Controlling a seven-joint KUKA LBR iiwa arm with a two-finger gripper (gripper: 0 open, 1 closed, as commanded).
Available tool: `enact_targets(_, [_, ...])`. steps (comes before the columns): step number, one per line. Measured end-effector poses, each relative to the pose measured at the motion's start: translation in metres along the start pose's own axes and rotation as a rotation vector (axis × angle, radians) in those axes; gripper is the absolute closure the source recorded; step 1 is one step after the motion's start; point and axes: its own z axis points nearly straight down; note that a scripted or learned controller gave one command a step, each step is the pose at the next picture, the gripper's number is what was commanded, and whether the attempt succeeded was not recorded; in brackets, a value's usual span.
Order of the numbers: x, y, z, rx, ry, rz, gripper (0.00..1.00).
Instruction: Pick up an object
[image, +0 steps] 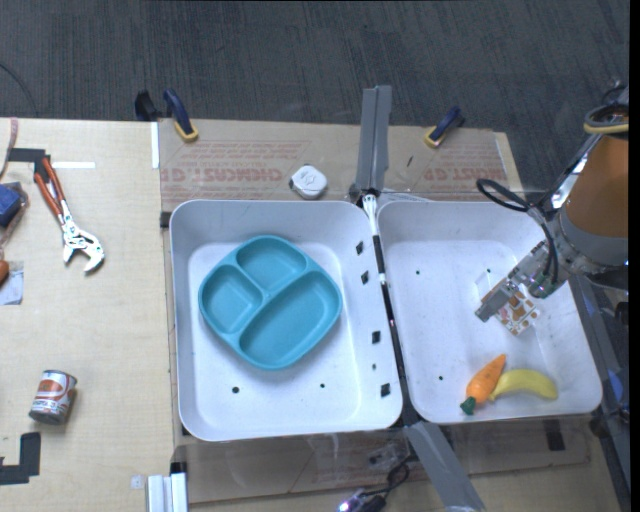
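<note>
Right now the gripper (503, 303) is low inside the right bin (440, 262), toward its right wall, arm coming in from the right; a small white-and-orange patterned item (519, 316) sits at the fingertips, but whether it is actually between the fingers or just under them I can't tell, and whether they are open or closed is not readable either. Just nearer lie a toy carrot (483, 383) and a banana (529, 384), touching each other near the bin's near right corner. Left bin (190, 300) holds a blue divided plate (270, 301). Judged step: at the grasp point, pick not confirmed. Next move calls for a firm close on the item, then a straight lift clear of the bin wall
</note>
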Motion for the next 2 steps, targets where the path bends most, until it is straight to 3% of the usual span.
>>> enact_targets(1, [0.015, -0.061, 0.066, -0.001, -0.001, -0.178, 0.00])
enact_targets(2, [0.060, -0.033, 0.076, -0.005, -0.011, -0.577, 0.00])
